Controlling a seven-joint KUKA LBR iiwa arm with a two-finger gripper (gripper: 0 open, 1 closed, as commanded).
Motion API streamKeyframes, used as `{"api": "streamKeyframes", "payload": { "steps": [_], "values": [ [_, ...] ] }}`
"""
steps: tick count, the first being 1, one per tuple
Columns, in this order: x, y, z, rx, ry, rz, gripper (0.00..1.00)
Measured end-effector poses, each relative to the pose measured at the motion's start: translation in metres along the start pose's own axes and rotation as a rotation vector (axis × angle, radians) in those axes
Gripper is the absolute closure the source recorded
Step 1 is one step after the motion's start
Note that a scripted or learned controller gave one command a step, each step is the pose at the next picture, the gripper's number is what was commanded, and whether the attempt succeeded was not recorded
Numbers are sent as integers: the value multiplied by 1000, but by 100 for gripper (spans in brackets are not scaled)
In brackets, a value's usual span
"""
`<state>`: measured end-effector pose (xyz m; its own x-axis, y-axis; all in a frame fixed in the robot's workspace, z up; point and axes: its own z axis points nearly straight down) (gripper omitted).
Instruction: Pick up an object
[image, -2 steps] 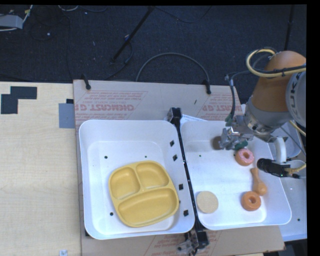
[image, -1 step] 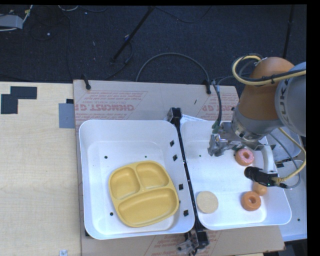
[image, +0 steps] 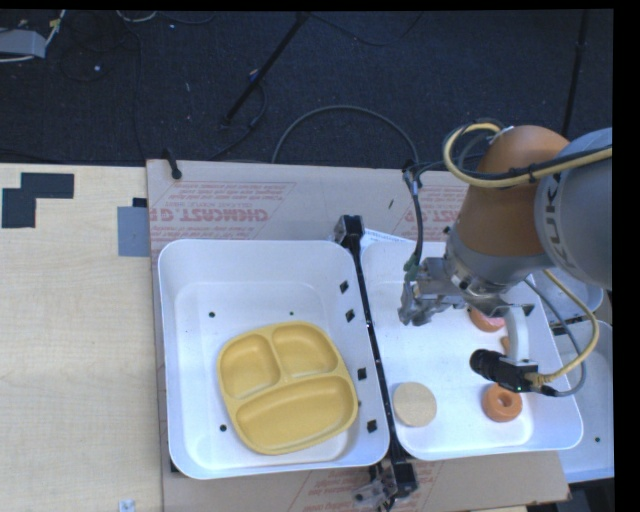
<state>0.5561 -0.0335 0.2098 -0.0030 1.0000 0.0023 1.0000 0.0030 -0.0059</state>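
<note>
In the right bin (image: 455, 445) a round tan biscuit (image: 414, 404) lies near the front left corner. An orange ring (image: 502, 404) lies near the front right. A second orange piece (image: 488, 321) peeks out from under the arm, partly hidden. My gripper (image: 420, 306) hangs over the left middle of this bin, behind the biscuit and apart from it. I see nothing held in it.
The left bin (image: 190, 290) holds a yellow divided plate (image: 288, 386) toward its front. A black divider (image: 362, 330) runs between the two bins. The grey and orange arm (image: 510, 210) covers the back right of the right bin.
</note>
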Motion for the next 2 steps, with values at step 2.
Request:
{"api": "streamKeyframes", "payload": {
  "steps": [2],
  "values": [
    [105,-43,-1,2,-1,-1,100]
  ]
}}
